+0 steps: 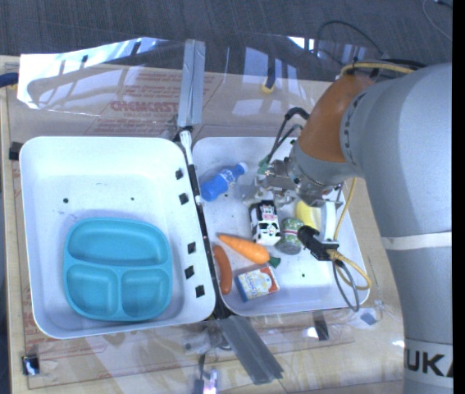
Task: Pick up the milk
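In the camera view, the milk [266, 223] — a small boxy black-and-white carton — is seen in the right bin [314, 295], just beside a tapered carrot [243, 248]. The hand [275, 189] is poised directly above it; finger state cannot be told — wrist hardware obscures it.

Both white bins [101, 158] looked smooth matt plastic. The blue divided tray [119, 268] was satiny plastic. The blue bottle [221, 180] was glossy (clear plastic, it seemed). The milk [266, 222] carton looked printed and slightly shiny. Arm [404, 162] shell was matt grey, orange band [330, 121] smooth.
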Available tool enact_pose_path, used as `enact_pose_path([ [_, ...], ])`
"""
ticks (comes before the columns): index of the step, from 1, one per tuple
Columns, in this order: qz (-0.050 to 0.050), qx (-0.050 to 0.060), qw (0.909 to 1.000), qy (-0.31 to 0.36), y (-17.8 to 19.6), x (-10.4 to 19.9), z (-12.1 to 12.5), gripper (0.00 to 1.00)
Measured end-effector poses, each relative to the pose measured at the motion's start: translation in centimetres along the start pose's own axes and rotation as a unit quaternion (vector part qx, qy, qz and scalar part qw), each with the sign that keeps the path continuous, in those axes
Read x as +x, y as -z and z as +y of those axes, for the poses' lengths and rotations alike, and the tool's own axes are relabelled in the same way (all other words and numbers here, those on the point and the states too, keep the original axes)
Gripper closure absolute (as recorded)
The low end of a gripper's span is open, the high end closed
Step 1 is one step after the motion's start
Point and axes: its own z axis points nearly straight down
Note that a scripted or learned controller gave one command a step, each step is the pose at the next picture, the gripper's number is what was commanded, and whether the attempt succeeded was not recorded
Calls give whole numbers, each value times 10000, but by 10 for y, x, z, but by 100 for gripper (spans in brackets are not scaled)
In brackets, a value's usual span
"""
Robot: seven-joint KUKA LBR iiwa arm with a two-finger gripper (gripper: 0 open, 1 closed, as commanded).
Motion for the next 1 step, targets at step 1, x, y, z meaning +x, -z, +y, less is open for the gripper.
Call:
enact_pose_path([
  [1,2,-16,9998,204,102,44,-20,100],
])
